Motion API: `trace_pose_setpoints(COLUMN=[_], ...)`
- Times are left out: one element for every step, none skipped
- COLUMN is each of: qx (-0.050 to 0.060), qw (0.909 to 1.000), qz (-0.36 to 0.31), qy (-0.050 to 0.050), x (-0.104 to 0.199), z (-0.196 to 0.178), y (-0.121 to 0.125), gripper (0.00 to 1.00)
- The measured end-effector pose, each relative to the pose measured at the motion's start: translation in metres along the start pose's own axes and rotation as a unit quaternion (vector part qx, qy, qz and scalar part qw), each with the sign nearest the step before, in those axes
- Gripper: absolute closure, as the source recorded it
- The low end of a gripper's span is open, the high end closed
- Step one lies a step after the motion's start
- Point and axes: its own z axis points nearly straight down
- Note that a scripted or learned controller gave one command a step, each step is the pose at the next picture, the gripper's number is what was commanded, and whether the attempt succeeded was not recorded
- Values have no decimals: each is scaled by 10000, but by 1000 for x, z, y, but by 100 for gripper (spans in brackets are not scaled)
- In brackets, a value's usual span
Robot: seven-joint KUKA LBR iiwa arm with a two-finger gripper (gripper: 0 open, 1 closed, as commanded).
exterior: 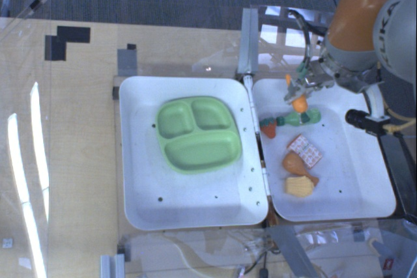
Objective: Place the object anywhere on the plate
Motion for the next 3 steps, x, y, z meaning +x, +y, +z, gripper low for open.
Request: trace_pose_setpoints(qx=[5, 6, 5], qw=[9988, 9993, 9994], qz=[483, -365, -360], qy=[4, 8, 8], x=[71, 150, 150], z=[23, 23, 23], y=[7, 14, 14], gripper=[100, 100, 0])
